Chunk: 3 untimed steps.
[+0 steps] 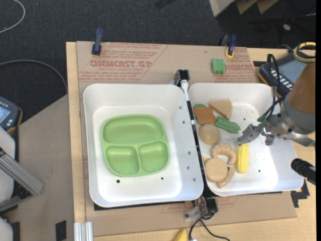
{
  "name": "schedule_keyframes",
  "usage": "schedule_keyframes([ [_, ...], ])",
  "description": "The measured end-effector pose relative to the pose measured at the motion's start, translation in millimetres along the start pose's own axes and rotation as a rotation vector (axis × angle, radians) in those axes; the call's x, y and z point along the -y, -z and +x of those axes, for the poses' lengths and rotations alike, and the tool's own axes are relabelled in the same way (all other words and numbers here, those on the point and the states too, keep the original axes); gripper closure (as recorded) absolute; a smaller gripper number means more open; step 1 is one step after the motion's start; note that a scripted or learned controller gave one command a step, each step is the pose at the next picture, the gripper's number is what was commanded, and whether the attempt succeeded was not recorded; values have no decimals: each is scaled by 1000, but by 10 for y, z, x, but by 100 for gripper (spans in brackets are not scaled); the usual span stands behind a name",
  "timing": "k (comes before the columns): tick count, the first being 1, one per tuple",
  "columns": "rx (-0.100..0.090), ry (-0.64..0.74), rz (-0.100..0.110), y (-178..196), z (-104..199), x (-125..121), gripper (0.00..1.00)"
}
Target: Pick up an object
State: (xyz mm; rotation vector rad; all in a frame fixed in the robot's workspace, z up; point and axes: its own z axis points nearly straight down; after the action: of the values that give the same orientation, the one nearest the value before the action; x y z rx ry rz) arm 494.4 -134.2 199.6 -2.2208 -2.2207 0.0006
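In the near part of the right bin [286, 182] lies a round tan disc [216, 169], toward the bin's left wall. Beside it, nearer the bin's middle, a yellow corn cob [243, 158] lies lengthwise. A pale curled ring [224, 153] touches the disc's far edge. A beige ball [209, 134] sits farther back, by the left wall.

The gripper [247, 136] hangs over the bin's middle, just above the cob's far end, with nothing seen in its grasp. Whether the claw is released or clenched cannot be told.

Beyond it, in the bin's far left part, lie a green pod [228, 125], a brown slice [204, 115] and a tan wedge [221, 108], crowded together.

Left of this bin, the other bin [95, 134] holds a green divided plate [134, 144]. On the bench behind the right bin lies a small green piece [218, 66].
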Motion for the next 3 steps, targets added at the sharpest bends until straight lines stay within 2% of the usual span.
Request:
schedule_keyframes([
  [1,-1,-2,3,-1196,99,165,0],
  [2,2,-1,-4,-1046,91,150,100],
  [3,-3,11,-11,-97,1016,131,100],
])
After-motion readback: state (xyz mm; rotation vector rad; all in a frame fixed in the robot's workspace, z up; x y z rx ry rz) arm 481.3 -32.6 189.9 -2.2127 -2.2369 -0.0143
